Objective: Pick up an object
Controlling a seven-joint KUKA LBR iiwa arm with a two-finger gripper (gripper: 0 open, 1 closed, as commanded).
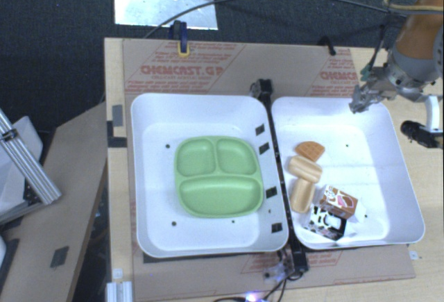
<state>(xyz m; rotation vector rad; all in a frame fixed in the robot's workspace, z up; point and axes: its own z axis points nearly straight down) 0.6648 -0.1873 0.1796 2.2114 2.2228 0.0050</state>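
The gripper (361,103) hangs over the right bin's (388,155) far edge, near its far right corner; I cannot tell how its jaws stand. The pickable things crowd the bin's near left corner: a cookie (310,151), two bread rolls (304,181) and a small carton (338,202). Packed so tightly, they risk a grasp that nudges neighbours or slips off.

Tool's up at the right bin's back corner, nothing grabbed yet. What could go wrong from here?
1. The tan bread-like pieces and the small brown-and-white carton lie touching, so a grasp may catch two or slip.
2. They sit by the right white bin's inner wall, which the tool might clip.
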